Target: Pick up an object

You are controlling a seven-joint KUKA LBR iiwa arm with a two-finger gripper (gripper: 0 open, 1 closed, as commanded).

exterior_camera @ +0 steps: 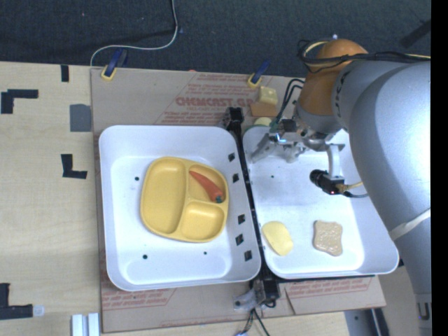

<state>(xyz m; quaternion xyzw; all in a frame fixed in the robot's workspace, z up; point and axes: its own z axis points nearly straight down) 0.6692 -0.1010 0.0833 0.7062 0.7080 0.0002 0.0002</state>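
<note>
The grey arm w/ orange band reaches in from the right; its pincer (278, 144) sits low at the far-left corner of the right shallow white bin (350, 268). Can't tell its state, prob. nothing gripped. A pale yellow rounded lump (277, 238) and a tan bread-like slice (327, 237) lie near that bin's front edge, apart. In the left white bin (115, 187), a yellow divided plastic tray (164, 198) holds a red chili pepper (206, 184).
</note>
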